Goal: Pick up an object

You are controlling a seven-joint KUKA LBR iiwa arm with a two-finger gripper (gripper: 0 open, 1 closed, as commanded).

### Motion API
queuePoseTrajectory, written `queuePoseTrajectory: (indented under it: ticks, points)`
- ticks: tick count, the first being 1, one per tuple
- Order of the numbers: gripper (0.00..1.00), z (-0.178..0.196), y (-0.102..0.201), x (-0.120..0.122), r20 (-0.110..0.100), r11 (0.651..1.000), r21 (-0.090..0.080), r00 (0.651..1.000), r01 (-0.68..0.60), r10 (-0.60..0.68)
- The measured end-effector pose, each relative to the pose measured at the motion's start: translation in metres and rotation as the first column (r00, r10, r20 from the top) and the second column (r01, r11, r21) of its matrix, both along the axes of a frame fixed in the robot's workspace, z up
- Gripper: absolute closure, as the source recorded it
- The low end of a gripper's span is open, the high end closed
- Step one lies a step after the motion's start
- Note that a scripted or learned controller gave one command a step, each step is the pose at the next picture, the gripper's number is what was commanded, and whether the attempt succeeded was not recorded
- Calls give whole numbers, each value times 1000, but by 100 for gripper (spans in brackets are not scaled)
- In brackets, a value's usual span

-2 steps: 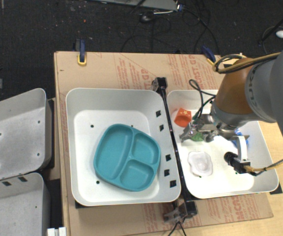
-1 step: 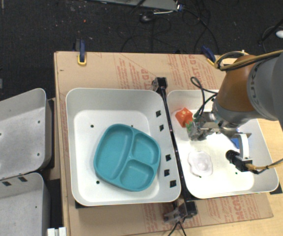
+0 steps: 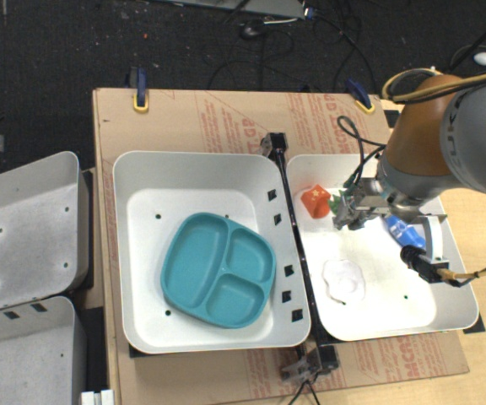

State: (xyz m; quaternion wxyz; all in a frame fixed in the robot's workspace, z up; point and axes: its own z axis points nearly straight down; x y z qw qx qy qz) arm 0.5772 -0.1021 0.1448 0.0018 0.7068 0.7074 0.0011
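In the camera view the gripper (image 3: pixel 350 212) is parked low in the right bin (image 3: pixel 458 315), right of centre of the frame, so the reach-in step looks to be underway. Whether anything is pinched can't be told; the fingertips are too murky. An orange-red object (image 3: pixel 315 201) sits just left of it, a blue one (image 3: pixel 405 233) just right, a clear lid-like thing (image 3: pixel 342 279) below. A pick would need a small sideways shift. The teal divided plate (image 3: pixel 218 270) is left alone in the left bin (image 3: pixel 133 310).
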Motion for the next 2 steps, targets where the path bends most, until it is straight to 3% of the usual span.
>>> queuePoseTrajectory:
  ticks: [1, 2]
  points:
    - [100, 57, 8, -4, 1, 1000, 0, 1000, -2, 2]
    - [100, 80, 8, -3, -1, 1000, 0, 1000, -2, 2]
